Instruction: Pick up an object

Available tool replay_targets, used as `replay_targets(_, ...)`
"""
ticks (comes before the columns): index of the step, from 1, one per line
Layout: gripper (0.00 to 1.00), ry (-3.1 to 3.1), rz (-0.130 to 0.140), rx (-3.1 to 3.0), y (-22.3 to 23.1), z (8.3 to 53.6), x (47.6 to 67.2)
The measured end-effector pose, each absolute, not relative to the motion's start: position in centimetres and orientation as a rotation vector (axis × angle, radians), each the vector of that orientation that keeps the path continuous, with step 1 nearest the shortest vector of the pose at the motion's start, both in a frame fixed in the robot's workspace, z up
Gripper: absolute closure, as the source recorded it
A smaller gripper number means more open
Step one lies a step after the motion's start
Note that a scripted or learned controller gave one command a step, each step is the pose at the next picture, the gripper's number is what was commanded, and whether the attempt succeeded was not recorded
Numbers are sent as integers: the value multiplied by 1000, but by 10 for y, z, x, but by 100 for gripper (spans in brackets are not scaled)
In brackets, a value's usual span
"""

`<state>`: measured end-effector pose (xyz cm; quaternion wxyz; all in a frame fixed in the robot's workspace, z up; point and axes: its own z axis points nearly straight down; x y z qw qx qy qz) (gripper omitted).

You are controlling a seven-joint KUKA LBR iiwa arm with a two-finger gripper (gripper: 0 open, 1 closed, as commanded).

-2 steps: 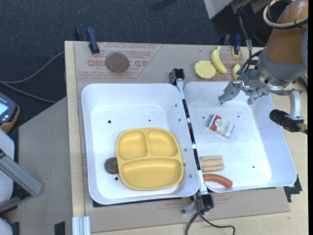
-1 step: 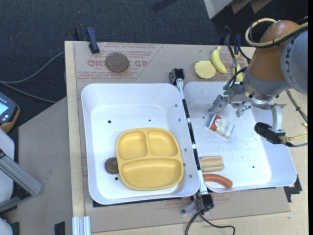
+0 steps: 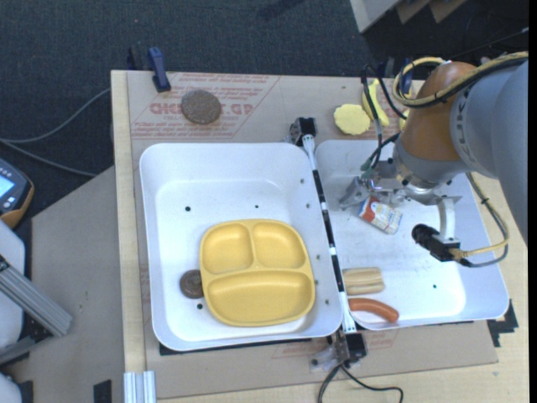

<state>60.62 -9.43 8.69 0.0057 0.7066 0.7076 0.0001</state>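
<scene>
Yellow three-compartment tray (image 3: 256, 273) in left bin (image 3: 168, 175); whether fingers (image 3: 375, 193) hold anything: cannot tell.

From my console, the gripper (image 3: 377, 193) hangs low over the right bin (image 3: 474, 250), right above a small red-and-white packet (image 3: 382, 217). Nearer me from the tool, a tan bun (image 3: 362, 280) and a red sausage (image 3: 373, 310) lie at that bin's front left. Left of the tool, the other bin (image 3: 168, 183) holds a yellow divided plate (image 3: 254, 271) with a brown cookie (image 3: 191, 284) touching its left edge.
</scene>
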Motion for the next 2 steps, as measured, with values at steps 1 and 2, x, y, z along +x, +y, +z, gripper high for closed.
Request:
replay_targets(1, 100, 2219, 2, 2221, -92, 95, 604)
replay_targets(2, 0, 2219, 1, 2221, -92, 95, 604)
